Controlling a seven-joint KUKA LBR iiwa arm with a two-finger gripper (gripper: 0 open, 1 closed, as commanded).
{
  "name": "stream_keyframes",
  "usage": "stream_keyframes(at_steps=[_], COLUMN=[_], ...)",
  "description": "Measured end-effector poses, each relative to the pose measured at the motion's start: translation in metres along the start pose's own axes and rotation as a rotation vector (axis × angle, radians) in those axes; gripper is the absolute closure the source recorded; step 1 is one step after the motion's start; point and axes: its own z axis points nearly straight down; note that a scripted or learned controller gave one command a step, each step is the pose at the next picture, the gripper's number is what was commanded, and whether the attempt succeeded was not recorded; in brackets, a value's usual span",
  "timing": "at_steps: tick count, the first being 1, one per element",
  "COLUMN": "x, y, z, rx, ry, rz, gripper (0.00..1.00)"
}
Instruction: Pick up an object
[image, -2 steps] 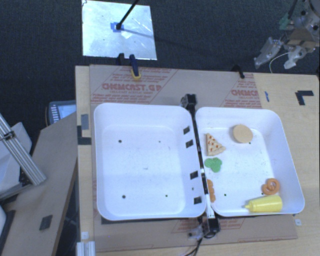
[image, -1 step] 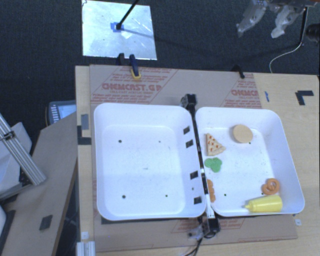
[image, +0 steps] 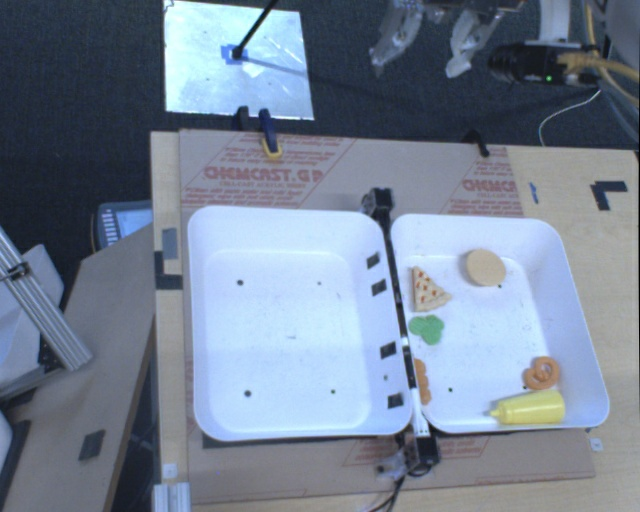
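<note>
1. Claw: seen at the top edge of the camera view, beyond the bench, well apart from both bins. Its two pale fingers are being held spread wide, and nothing is lying between them.
2. Arm: its dark wrist body, with a small green light, is showing to the right of the claw, with yellow cables trailing off toward the right edge.
3. Left bin: white, shallow, sitting on a board printed with red lettering.
4. Right bin: touching the left bin along a shared middle edge, which is being held by black clips.
5. Round tan disc: lying flat in the far part of the right bin.
6. Pizza slice: lying just left of the disc, near the middle edge.
7. Green piece: lying just in front of the slice.
8. Orange piece: resting against the right bin's left wall; its kind cannot be told.
9. Pretzel: lying near the right bin's near right corner.
10. Yellow bottle: lying on its side just in front of the pretzel, along the near wall.
11. Metal sheet: lying on the dark floor beyond the bench, at upper left.
</note>
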Motion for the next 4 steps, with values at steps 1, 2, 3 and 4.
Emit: stream_keyframes(at_steps=[1,2,3,4], x=[0.088,0.082,0.112,0.074], y=[0.001,0.002,-0.071,-0.125], z=[0.022,0.008,0.053,-0.001], rx=[0.004,-0.002,0.008,-0.004], ry=[-0.001,-0.003,-0.003,-0.001], rz=[0.004,0.009,0.008,0.018], gripper=[0.0,1.0,1.0,1.0])
